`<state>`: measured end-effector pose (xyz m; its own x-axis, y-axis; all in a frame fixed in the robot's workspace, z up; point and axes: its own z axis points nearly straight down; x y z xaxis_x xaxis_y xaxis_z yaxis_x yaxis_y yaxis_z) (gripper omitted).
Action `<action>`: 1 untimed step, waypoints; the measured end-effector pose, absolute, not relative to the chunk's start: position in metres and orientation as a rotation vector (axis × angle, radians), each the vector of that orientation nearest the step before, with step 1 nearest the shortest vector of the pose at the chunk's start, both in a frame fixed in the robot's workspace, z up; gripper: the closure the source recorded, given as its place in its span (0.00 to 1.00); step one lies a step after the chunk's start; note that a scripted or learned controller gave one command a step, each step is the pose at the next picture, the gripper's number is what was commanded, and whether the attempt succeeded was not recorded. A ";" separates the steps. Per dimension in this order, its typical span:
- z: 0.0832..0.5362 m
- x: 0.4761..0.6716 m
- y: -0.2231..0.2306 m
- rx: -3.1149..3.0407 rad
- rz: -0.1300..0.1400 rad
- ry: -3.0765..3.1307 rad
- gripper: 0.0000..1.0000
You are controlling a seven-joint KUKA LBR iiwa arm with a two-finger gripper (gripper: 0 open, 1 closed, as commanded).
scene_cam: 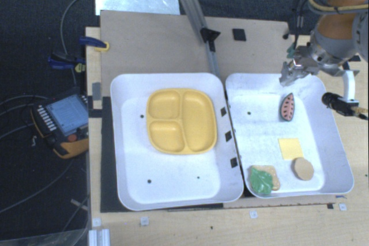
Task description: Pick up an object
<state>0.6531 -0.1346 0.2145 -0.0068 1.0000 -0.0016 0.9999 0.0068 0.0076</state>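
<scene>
The right bin [253, 135] holds a watermelon slice [287, 107] near its far side, a yellow cheese square [290, 148], a round tan cookie [302, 169] and a piece of toast with green lettuce [263, 179] at the front. My gripper [290, 74] hovers over the far right corner of that bin, just above and behind the watermelon slice. Nothing shows between its fingers.
The left bin [130, 176] carries a yellow divided plate [180, 121]. A grey pole [193, 3] slants over the bench behind the bins. Cables and a handheld pendant [63, 121] lie off the bench at left.
</scene>
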 end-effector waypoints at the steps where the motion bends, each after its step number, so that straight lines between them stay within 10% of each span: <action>1: 0.212 0.640 -0.078 2.211 0.003 2.232 1.00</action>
